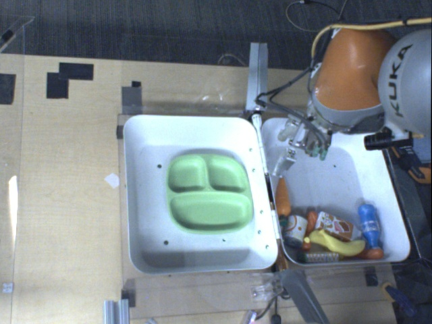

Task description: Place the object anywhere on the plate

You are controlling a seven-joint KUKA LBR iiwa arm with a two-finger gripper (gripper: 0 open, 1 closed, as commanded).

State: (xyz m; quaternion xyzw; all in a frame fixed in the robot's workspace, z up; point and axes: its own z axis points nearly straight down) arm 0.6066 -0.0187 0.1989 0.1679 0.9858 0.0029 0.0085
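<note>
A green plate (208,191) with three compartments lies in the middle of the left white bin (138,181), with nothing on it. My gripper (298,149) hangs over the far left part of the right bin (388,174), just right of the wall between the two bins. An orange carrot (283,196) lies below it against that wall, apart from the gripper. A yellow banana (335,244), a blue bottle (368,223) and other toy food lie along the right bin's near edge.
The arm's orange band (349,66) and grey body (408,73) loom over the right bin's far side. A metal post (256,73) stands between the bins at the back. Cables (317,12) trail behind the arm.
</note>
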